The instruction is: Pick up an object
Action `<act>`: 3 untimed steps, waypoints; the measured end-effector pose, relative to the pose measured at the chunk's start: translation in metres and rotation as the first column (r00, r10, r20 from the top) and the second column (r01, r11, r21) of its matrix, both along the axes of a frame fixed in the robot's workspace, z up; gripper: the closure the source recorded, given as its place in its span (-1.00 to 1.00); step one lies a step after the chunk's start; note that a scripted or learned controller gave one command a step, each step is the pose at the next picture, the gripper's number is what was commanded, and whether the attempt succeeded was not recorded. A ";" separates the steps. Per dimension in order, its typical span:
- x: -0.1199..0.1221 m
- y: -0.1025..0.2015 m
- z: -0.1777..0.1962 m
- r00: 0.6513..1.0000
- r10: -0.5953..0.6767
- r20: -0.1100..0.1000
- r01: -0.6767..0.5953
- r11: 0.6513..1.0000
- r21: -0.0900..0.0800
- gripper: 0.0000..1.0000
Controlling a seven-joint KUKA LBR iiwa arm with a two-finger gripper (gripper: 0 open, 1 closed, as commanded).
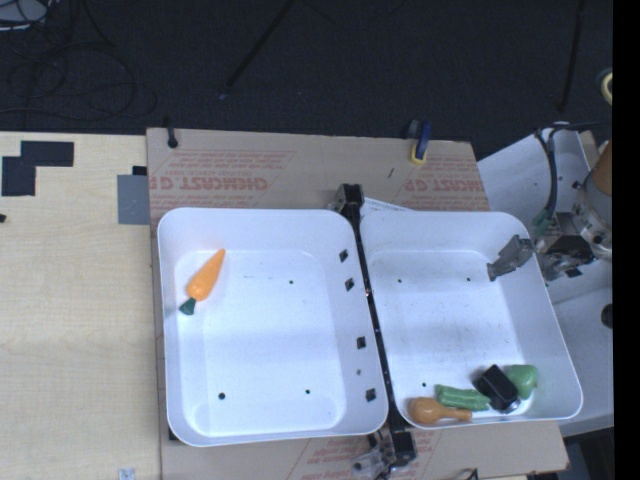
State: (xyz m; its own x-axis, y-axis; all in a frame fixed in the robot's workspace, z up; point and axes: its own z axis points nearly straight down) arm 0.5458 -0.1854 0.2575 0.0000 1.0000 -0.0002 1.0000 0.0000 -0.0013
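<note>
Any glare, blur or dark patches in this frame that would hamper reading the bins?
Camera view: even, soft light; the left bin and right bin read bright without blown glare. The background above the bench is nearly black. The gripper at the right is slightly soft. The carrot is crisp enough.

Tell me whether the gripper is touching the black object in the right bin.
Apart. The camera view shows the gripper at the right bin's upper right, bare white floor separating it from the black object.
</note>
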 end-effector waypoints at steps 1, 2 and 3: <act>0.052 0.088 0.040 1.000 0.011 0.005 -0.011 1.000 0.002 -1.00; -0.026 0.088 0.022 1.000 -0.004 -0.008 0.004 1.000 0.002 -1.00; -0.072 0.034 0.081 1.000 -0.006 0.004 0.006 1.000 -0.003 -1.00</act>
